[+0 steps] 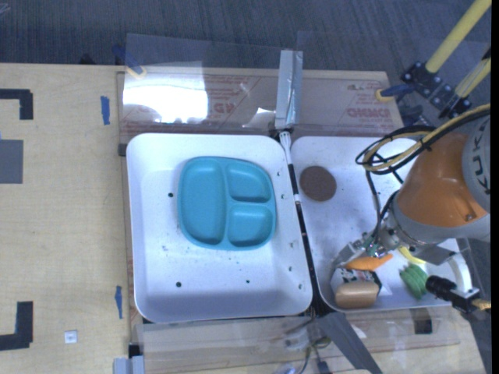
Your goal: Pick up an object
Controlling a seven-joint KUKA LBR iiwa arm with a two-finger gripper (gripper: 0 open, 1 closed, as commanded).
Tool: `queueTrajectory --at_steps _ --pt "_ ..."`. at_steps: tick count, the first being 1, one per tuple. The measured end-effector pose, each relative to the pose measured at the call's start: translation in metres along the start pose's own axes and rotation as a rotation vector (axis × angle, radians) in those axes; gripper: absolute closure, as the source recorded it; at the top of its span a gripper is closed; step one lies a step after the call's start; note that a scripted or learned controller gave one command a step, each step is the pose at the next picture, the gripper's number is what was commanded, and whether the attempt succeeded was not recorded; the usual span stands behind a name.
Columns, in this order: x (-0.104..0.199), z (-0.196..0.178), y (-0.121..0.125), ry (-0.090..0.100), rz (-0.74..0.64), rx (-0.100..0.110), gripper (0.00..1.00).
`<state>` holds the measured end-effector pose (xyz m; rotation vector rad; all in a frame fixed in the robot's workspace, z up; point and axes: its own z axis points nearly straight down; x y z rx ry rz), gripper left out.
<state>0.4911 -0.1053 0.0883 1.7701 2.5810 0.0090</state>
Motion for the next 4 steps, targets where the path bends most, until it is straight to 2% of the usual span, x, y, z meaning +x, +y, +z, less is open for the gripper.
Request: queueTrajectory --at_steps 1,2,3,4 --pt "0.017 -0.099 0.029 0.003 0.112 0.004 0.0" --pt "0.0 0.0 0.005 0.004 0.205 0.006 0.0" --pt "-0.001 -0.011 0.007 0.0 0.207 0.001 1.0" --pt "0.045 -0.099 0.107 0.006 0.29 0.004 1.0"
